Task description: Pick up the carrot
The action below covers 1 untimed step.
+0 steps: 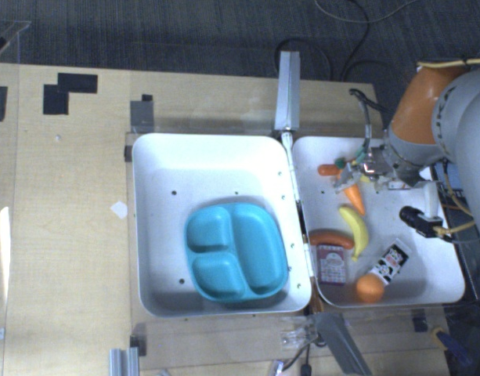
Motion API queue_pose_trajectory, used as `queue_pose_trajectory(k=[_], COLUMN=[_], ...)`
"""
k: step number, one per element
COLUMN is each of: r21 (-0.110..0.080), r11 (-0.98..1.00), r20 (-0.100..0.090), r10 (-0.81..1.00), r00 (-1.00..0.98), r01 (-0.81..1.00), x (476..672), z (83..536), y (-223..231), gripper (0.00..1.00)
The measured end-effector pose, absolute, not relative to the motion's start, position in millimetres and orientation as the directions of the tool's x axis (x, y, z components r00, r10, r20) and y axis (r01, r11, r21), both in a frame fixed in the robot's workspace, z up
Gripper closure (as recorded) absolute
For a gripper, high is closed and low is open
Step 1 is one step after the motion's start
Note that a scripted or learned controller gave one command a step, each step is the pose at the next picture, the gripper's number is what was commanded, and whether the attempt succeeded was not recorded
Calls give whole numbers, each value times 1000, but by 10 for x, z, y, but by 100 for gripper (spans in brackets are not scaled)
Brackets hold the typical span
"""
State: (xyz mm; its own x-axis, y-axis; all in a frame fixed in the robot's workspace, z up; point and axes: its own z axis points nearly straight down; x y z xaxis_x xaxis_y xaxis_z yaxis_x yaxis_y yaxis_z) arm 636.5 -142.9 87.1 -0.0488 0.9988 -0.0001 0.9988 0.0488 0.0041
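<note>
The carrot is a short orange cone that lies in the right bin, near its back left, with its wide end pointing to the back. My gripper hangs low over the back of that bin, right at the carrot's wide end. The view does not show whether it touches the carrot.
Around the carrot lie a small red-orange piece, a banana, a sausage, a red packet, an orange and a black-and-white carton. The left bin holds a blue divided tray.
</note>
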Motion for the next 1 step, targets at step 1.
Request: queue_pose_trajectory(k=[1], r21=[2], r11=[55], r20=[2], r10=[998], r00=[-55], r01=[998], x=[6373], z=[986], y=[-1412], gripper=[100])
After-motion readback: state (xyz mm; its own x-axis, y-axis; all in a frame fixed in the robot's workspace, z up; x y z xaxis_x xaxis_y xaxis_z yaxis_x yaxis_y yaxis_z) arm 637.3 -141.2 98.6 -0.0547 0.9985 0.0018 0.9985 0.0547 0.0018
